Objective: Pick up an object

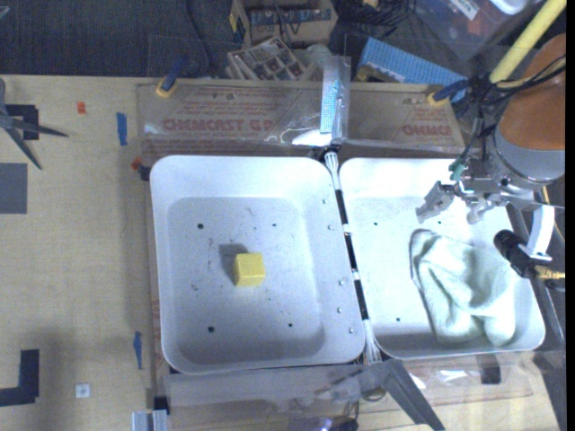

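Observation:
A small yellow block (250,269) lies near the middle of the left bin (180,187). A crumpled white cloth (463,287) fills the right half of the right bin (382,241). My gripper (455,206) hangs over the back of the right bin, just above the cloth's far edge. It is open, with nothing between its fingers. The grey arm with its orange band (539,106) comes in from the upper right.
A raised divider (346,241) separates the two bins. Behind them lies a cardboard sheet (234,119) held by clamps, with boxes and cables beyond it. Bare wooden bench (72,241) stretches to the left.

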Motion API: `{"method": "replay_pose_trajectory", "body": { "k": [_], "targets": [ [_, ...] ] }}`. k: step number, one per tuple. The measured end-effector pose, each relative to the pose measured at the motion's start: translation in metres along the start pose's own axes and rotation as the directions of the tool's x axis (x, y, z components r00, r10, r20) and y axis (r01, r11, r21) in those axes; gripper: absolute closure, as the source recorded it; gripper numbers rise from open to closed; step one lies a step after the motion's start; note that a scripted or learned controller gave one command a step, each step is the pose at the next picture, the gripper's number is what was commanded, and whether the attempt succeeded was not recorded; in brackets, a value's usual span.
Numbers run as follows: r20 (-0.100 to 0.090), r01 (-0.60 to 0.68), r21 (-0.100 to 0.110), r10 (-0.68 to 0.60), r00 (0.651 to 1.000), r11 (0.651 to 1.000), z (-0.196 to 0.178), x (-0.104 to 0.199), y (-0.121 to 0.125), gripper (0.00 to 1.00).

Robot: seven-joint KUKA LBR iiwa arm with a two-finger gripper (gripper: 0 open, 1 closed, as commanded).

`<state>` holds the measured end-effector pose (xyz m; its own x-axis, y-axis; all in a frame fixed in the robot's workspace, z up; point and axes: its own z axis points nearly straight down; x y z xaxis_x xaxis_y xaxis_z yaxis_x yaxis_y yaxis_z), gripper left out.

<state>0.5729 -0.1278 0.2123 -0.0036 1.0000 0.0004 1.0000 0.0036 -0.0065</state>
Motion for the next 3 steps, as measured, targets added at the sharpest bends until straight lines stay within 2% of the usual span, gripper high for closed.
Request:
{"method": "replay_pose_trajectory", "body": {
  "k": [1, 2, 3],
  "targets": [
    [0.001, -0.001, 0.003, 0.001, 1.000, 1.000, -0.007, -0.002, 0.001, 1.00],
    [0.000, -0.396, 0.004, 0.396, 0.918, 0.918, 0.032, 0.067, -0.066, 1.00],
    [0.002, -0.583, -0.001, 0.583, 0.812, 0.812, 0.008, 0.016, 0.021, 1.00]
  ]
}}
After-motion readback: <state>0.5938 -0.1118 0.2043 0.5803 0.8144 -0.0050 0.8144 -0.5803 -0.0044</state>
